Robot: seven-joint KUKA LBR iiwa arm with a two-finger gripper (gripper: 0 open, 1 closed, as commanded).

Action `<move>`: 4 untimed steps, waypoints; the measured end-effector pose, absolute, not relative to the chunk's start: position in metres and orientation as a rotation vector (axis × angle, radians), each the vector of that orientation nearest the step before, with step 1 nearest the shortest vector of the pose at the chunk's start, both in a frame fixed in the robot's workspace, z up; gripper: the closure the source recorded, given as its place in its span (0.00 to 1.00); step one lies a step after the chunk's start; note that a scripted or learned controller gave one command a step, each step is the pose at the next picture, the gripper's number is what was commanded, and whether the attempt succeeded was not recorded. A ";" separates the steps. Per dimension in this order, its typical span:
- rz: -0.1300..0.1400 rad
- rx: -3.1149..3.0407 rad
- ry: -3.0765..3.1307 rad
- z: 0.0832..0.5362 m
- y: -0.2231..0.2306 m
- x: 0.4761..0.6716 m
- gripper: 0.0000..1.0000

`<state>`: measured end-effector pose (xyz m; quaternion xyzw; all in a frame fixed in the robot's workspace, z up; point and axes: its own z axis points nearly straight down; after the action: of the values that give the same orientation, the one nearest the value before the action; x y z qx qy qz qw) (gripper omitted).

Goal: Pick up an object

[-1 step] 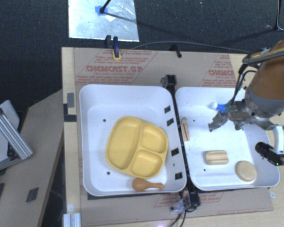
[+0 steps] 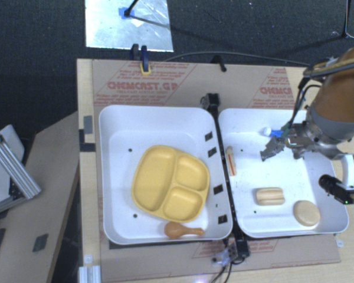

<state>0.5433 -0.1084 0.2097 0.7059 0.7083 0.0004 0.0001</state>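
Nearest the camera, in the right bin [image 2: 330, 223], a round biscuit-like piece [image 2: 307, 212] is seen, with a bun [image 2: 268, 196] just left of it. Farther back, the gripper [image 2: 272, 150] is held above bare bin floor, near a small blue item [image 2: 275, 133]; whether it is spread cannot be told, and nothing is seen gripped. A descent from here could be wasted on bare floor, or the blue item nudged aside. The left bin [image 2: 115, 158] is occupied by a yellow tray [image 2: 171, 184]. Beyond, cardboard [image 2: 165, 81] and dark carpet [image 2: 35, 40] are seen.
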 end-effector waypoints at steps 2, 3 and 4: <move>-0.001 2.221 2.225 0.125 -0.105 0.551 0.00; -0.002 2.222 2.225 0.082 -0.104 0.551 0.00; 0.002 2.218 2.222 0.095 -0.105 0.552 1.00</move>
<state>0.5522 -0.1046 0.0950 0.7065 0.7077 0.0008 0.0012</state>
